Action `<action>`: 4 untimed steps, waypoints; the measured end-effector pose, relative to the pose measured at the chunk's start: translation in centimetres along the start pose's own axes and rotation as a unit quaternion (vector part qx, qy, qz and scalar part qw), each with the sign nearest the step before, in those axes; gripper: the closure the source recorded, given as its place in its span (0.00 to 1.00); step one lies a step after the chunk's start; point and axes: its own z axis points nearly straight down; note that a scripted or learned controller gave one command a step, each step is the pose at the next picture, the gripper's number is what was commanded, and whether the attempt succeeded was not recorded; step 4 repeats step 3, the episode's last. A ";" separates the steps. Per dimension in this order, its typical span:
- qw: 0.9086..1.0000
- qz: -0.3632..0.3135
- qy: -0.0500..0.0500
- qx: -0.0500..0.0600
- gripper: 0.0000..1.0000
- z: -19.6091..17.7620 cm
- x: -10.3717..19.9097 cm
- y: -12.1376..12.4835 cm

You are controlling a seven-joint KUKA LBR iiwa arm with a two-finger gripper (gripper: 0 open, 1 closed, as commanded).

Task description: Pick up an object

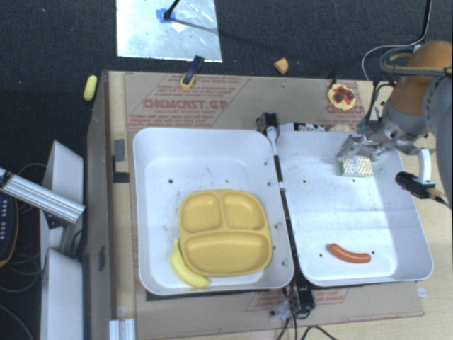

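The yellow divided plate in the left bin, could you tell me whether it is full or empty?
Empty: the yellow divided plate shows three bare compartments; the banana lies beside it.

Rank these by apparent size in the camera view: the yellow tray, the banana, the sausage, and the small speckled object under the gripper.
1. Yellow tray, by far the largest.
2. Banana, though the tray partly hides it.
3. Sausage.
4. Speckled object, though the gripper may cover part of it.

Plastics on cardboard

Smooth, matt white plastic bins (212, 147); a glossy yellow plastic tray (225, 231) at seven o'clock; printed brown cardboard (233, 94) underneath.
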 end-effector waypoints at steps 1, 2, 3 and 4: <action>1.000 0.001 0.001 0.001 1.00 -3.5 6.8 0.0; 1.000 0.001 0.002 0.001 1.00 -8.8 14.3 -1.6; 1.000 0.003 0.001 0.002 1.00 -10.2 16.3 -6.9; 1.000 0.003 0.001 0.002 1.00 -10.2 16.3 -6.9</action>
